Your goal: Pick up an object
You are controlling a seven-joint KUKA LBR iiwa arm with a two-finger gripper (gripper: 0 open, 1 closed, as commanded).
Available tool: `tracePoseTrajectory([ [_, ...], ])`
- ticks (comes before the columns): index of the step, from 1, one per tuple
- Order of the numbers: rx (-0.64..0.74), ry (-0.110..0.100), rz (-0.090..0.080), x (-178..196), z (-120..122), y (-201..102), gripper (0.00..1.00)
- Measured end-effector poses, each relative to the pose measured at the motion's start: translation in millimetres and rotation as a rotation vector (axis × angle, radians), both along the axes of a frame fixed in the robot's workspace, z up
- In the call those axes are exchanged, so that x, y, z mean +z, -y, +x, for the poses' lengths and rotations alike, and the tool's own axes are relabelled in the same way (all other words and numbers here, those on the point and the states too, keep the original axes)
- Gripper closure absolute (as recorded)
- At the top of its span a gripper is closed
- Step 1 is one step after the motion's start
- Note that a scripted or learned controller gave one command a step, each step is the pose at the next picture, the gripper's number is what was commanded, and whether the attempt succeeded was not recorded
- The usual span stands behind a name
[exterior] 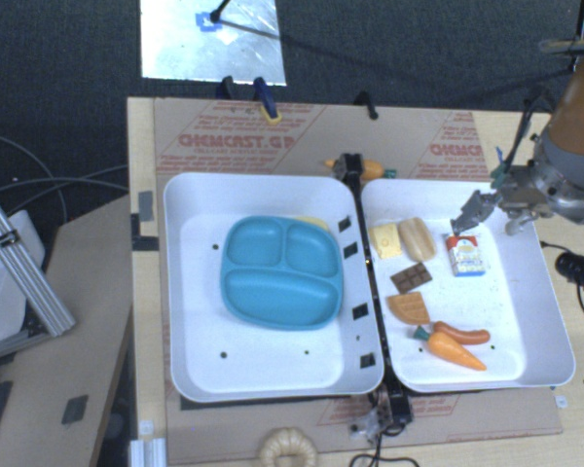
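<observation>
My gripper (490, 218) hangs over the upper right part of the right bin (545, 300), its two fingers spread open with nothing between them. Just below it lies a small red, white and blue carton (465, 257). Further left are a yellow cheese block (384, 242), a tan bread roll (418, 238), a brown chocolate square (410, 278) and an orange cracker (409, 308). A carrot (452, 351) and a red sausage (462, 335) lie near the bin's front. In the left bin (190, 261) rests a blue divided plate (280, 270).
Both bins stand on a cardboard sheet (234, 139). Black clips (358, 309) run along the seam between the bins. An orange object (371, 170) sits at the seam's far end. A beige ring (290, 448) lies at the front edge, and an aluminium frame (19, 270) stands at the left.
</observation>
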State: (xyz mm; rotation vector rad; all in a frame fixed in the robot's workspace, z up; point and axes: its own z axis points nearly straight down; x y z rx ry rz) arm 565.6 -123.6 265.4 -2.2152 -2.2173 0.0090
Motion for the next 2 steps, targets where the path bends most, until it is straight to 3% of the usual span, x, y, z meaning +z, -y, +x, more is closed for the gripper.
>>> tracePoseTrajectory([
  [1,0.002,0.011,-0.001,5.8,1.9,-0.1,0.0],
  [2,0.0,0.008,-0.001,-36.9,6.5,1.7,0.0],
])
